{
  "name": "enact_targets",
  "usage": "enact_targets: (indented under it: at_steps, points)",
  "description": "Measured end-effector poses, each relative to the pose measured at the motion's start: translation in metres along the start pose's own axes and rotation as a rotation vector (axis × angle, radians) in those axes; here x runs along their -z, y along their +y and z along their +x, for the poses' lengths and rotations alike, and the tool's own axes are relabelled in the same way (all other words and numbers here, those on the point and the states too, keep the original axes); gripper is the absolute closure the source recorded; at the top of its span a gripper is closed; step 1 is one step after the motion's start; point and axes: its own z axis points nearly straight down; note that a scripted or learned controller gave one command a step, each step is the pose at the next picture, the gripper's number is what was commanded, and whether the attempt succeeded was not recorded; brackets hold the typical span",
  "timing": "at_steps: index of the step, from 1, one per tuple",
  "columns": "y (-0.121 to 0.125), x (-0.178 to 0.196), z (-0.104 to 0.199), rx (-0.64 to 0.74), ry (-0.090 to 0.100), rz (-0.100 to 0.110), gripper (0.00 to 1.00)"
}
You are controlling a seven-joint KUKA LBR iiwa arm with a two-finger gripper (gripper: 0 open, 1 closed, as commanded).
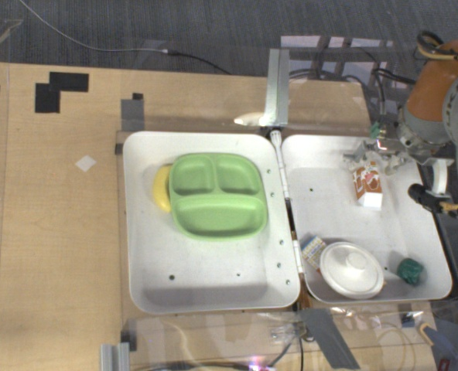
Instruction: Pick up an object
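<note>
In the right bin (422, 230), a small carton (367, 187) is seen standing near the far wall, with the gripper (374, 154) poised just above its top; whether the fingers are open or closed cannot be told. A white bowl (353, 269) and a green object (410, 270) are shown near the front wall, while a green divided plate (216, 194) over a yellow item (161, 188) is shown in the left bin (206, 284).

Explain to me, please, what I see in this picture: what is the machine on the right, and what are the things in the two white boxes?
One fixed camera looks down at a slant on a bench. The grey and orange robot arm reaches in from the right; its gripper hangs just above a small carton in the right bin, not visibly holding it. That bin also contains a white bowl, a dark green object and a small patterned item. The left bin has a green divided plate resting partly on something yellow.
</note>
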Motion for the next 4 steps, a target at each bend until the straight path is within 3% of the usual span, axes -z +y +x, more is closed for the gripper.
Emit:
enact_targets:
  at_steps: [1, 2, 3, 4]
  points:
    - [-0.013, -0.01, 0.005, 0.016, -0.003, -0.004, 0.0]
    - [-0.009, 0.006, 0.006, 0.022, -0.005, -0.015, 1.0]
    - [-0.069, 0.098, 0.054, 0.214, -0.002, -0.005, 1.0]
    - [-0.085, 0.101, 0.04, 0.457, -0.003, -0.005, 1.0]
